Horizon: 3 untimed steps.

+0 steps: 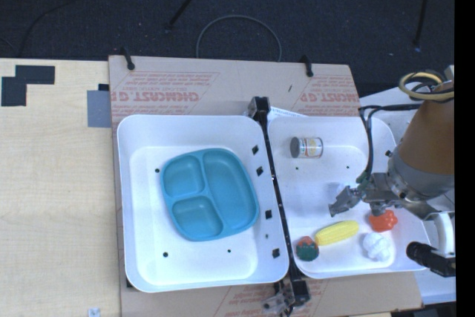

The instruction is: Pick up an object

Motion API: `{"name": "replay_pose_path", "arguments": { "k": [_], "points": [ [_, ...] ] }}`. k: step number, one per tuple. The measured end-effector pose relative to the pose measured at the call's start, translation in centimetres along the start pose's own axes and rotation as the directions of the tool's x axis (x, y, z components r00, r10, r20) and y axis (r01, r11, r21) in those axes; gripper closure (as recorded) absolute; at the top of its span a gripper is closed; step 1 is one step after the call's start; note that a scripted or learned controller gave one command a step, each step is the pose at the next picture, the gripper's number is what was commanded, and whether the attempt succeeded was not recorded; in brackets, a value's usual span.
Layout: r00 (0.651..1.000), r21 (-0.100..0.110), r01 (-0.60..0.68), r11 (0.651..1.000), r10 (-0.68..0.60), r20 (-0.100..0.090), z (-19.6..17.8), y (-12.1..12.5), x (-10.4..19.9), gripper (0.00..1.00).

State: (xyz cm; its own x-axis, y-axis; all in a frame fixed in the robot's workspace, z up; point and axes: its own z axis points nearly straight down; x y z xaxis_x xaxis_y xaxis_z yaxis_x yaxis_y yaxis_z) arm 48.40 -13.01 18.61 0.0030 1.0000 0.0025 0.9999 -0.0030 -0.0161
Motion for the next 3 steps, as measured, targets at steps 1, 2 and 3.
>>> {"name": "replay_pose_path", "arguments": {
  "k": [1, 2, 3],
  "points": [
    [1.0, -0.014, 0.003, 1.0, -0.003, 0.003, -0.7, 0.3, 0.0, 0.0],
    [1.0, -0.008, 0.004, 1.0, -0.004, 0.0, 3.9, 0.7, 0.6, 0.0],
    [1.0, -0.012, 0.003, 1.0, -0.003, 0.001, 9.1, 0.8, 0.7, 0.0]
  ]
}}
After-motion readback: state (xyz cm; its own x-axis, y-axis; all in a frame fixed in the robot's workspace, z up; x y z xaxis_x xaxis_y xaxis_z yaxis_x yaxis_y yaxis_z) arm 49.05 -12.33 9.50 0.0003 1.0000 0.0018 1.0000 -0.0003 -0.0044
